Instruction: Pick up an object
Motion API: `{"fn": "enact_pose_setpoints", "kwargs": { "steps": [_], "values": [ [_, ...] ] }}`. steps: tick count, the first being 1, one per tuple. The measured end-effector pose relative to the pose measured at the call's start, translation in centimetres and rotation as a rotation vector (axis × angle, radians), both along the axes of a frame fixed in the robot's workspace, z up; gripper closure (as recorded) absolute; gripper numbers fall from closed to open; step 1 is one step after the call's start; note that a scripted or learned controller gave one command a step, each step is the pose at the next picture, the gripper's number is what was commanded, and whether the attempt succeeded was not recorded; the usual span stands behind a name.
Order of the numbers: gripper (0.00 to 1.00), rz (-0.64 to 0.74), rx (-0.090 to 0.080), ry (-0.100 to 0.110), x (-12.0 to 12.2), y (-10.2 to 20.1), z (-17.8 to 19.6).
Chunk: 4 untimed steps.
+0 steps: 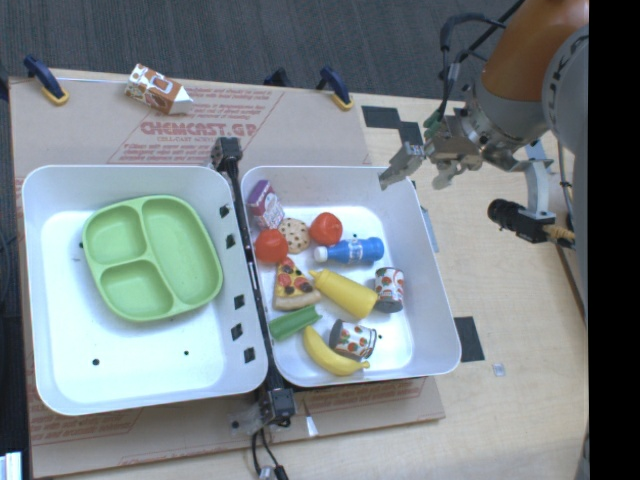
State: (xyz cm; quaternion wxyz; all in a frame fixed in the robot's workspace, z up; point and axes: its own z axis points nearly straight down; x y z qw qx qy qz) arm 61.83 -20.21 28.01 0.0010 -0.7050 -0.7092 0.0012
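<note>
Camera view: fingers (421, 167) spread apart, nothing between them, above right bin (430, 268) rim; toy banana (330, 353) yellow, curved.

A robotics lab: a clamped cardboard sheet (200, 128) under two white bins (50, 298), toy food (340, 293), loose cabling (262, 448).

cardboard sheet (200, 118) | far edge, beyond bins | red print reading "CHEMCAST GP" | smaller lines under it staying illegible

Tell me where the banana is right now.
The banana lies in the right bin, near its front edge, just below the green pepper and touching the patterned cup.
</note>
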Motion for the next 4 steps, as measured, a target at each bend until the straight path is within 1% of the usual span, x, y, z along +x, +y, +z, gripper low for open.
{"fn": "enact_pose_setpoints", "kwargs": {
  "steps": [1,2,3,4],
  "values": [
    [0.0,0.0,0.0,0.002,-11.4,-0.2,-3.2],
    [0.0,0.0,-0.001,-0.014,-10.2,-0.9,-17.2],
    [0.0,0.002,0.001,-0.008,-13.9,2.1,-18.6],
    [1.0,0.008,0.0,-0.007,-13.8,2.2,-17.5]
  ]
}}
